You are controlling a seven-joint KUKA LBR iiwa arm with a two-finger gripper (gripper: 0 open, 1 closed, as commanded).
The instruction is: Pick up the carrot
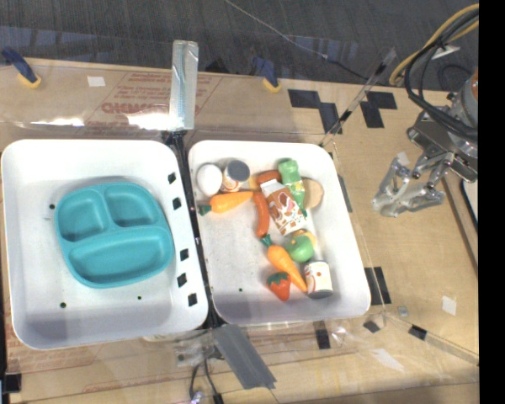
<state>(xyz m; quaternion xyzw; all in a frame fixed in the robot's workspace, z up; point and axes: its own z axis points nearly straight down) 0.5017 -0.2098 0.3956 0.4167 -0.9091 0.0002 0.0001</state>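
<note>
The gripper (401, 194) hangs over bare bench right of the right bin (236, 297), well apart from it, fingers spread and holding nothing. So nothing is done yet: approach, grasp and lift all remain. The carrot (230, 201) lies in that bin's upper left, near a white ball (209, 177); a second carrot (284, 265) lies lower. The left bin (25, 310) holds a teal tray (114, 234). The bench (421, 268) is wood-coloured, with dark carpet (84, 7) beyond.

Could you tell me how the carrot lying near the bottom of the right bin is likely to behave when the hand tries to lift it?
The carrot looks like a rigid toy, so it probably will not bend. Its tapered, rounded shape may roll or slip out of a pinch. It lies against the green ball and the strawberry, so these will likely shift. The hand is outside the right bin.
</note>
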